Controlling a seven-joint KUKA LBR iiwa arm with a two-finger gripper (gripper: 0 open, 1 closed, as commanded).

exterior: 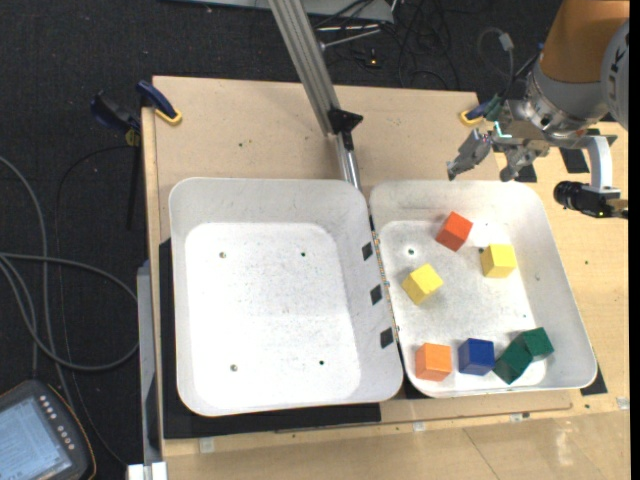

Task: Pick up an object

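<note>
Wide open floor across the left bin (265, 298), with nothing standing between its walls. In the right bin (560, 268), free lanes through the middle and along the right wall, hemmed by an orange cube (454, 231) and two yellow cubes (422, 282) (498, 259) in the upper half and by a tight row of orange (433, 361), blue (477, 356) and green blocks (524, 353) along the lower edge. At upper centre of the frame, a slanted metal pole (305, 53) crossing the tabletop (250, 128) down to the seam between the bins.

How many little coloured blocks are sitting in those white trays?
7, all in the right bin: red-orange block, two yellow blocks, orange block, blue block, and two green blocks touching. None seems hidden.
</note>
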